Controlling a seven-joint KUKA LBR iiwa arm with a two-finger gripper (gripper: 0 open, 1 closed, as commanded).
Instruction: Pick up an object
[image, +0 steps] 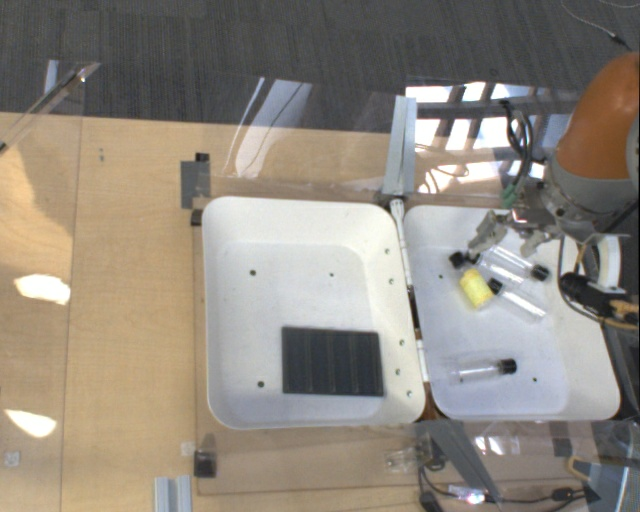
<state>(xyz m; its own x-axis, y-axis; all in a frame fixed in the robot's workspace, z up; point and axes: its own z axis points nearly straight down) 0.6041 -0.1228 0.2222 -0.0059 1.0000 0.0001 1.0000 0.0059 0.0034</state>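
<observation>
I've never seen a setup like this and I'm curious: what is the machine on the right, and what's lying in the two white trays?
One camera looks down at a slant on a wooden bench with two shallow white bins. The grey and orange shape at right is a robot arm; its gripper hangs over the right bin. That bin holds clear tubes with black caps and a small yellow piece. The left bin holds a dark ribbed pad. I see nothing between the gripper's fingers.
</observation>
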